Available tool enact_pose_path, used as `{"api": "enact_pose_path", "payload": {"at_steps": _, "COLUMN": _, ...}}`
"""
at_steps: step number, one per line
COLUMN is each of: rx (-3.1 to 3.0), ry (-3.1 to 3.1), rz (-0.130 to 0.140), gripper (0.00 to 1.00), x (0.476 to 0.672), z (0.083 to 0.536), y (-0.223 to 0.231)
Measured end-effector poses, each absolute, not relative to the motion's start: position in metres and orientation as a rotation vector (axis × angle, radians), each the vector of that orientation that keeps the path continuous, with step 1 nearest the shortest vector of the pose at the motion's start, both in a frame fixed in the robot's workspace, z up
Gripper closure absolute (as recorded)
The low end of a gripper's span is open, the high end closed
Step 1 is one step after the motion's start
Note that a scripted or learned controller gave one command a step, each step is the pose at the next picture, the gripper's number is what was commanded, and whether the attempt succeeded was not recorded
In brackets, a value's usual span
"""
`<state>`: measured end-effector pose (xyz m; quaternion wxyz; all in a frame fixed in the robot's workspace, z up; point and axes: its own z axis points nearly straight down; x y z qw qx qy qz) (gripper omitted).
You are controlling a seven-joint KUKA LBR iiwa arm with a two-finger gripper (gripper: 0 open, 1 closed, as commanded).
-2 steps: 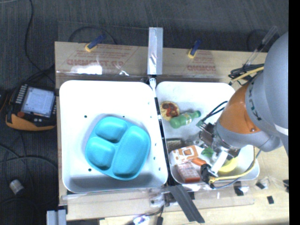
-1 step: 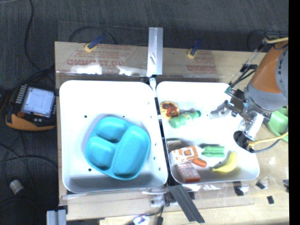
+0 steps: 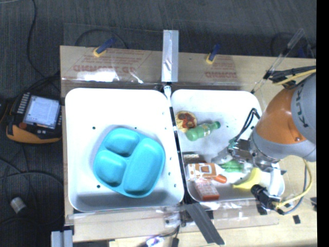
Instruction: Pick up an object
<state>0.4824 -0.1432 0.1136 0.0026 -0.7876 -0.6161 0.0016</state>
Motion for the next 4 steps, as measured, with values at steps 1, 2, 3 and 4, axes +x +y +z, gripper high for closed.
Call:
{"api": "enact_pose_path", "payload": {"at_steps": 1, "rx": -2.184, "ry": -2.256, "rz": 0.001, "gripper": 0.00, "x": 0.484, "z": 0.216, "y": -0.130}}
{"api": "enact_pose_path", "payload": {"at_steps": 2, "rx": -2.133, "ry": -2.321, "rz": -0.006, "gripper": 0.00, "x": 0.487, "z": 0.090, "y": -0.186}}
{"api": "enact_pose_path", "payload": {"at_steps": 3, "rx": -2.129, "ry": -2.320, "rz": -0.009, "gripper": 1.00, "x": 0.487, "z": 0.098, "y": -0.184}}
{"api": "enact_pose_path", "payload": {"at_steps": 4, "rx": -2.292, "ry": -2.148, "rz": 0.005, "gripper": 1.00, "x": 0.514, "z": 0.216, "y": -0.137}}
